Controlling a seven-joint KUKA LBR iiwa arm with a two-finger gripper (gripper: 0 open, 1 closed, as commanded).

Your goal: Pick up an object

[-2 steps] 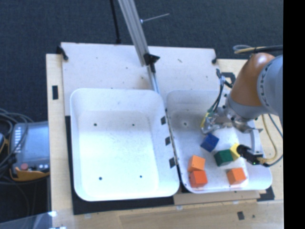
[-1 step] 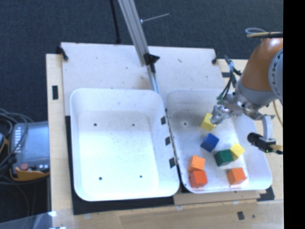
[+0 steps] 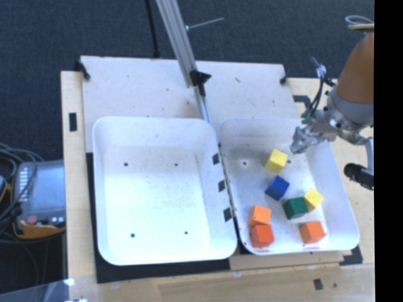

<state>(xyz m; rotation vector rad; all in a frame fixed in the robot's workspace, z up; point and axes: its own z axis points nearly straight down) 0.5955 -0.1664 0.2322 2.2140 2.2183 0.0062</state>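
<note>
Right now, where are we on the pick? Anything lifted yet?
Nothing lifted: every block sits in the right bin. In hand: the gripper is low over that bin, just right of the upper yellow block, with no block between its fingers. Left: close on a block, likely that yellow one, and raise it.

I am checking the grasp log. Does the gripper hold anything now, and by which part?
Nothing is held. The gripper hangs above the right bin, close to the yellow cube, which lies on the bin floor.
</note>
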